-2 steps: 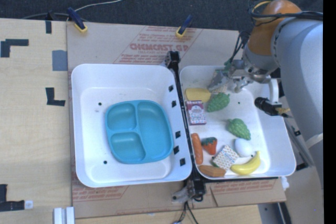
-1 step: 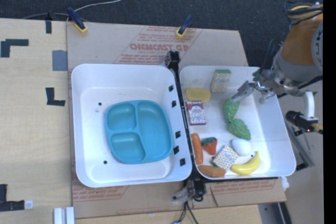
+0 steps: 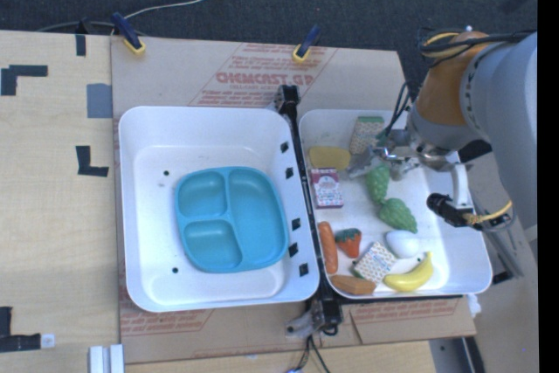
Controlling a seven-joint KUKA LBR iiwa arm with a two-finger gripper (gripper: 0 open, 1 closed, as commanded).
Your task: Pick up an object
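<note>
Just above the green vegetable [image 3: 379,184] my gripper [image 3: 382,156] sits low, can't tell its opening or hold, so pick not done.

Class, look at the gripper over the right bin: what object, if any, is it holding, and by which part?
It cannot be told. The gripper sits low in the right bin, close above a green vegetable, but no object visibly sits between its fingers.

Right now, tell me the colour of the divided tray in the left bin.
Light blue; the divided tray shows plainly in the camera view.
</note>
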